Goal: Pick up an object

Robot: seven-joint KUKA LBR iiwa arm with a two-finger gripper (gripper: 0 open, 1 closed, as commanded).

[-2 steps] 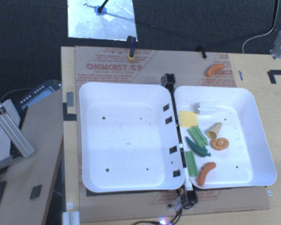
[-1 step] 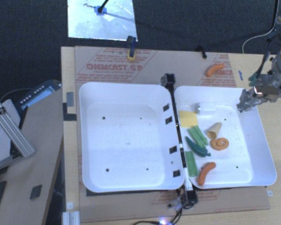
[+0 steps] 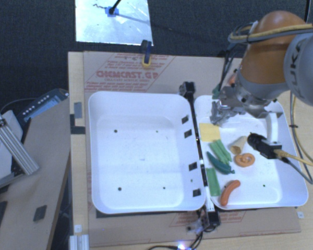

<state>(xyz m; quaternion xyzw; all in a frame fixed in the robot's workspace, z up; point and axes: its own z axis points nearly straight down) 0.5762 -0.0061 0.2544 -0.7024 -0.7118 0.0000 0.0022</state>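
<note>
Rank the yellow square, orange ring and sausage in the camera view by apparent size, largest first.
1. Sausage, the longest.
2. Yellow square, a close second and arguably covering more area, so these two are hard to separate.
3. Orange ring, clearly the smallest.

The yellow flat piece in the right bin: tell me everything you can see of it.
The yellow flat piece is a pale yellow, roughly square slab that looks like toy cheese, plain and unmarked. It lies flat on the floor of the right bin, close to that bin's left wall in its upper part. The gripper hangs just above its far edge; contact cannot be judged. A green pod-like piece lies right below it, near or touching its lower edge.
</note>
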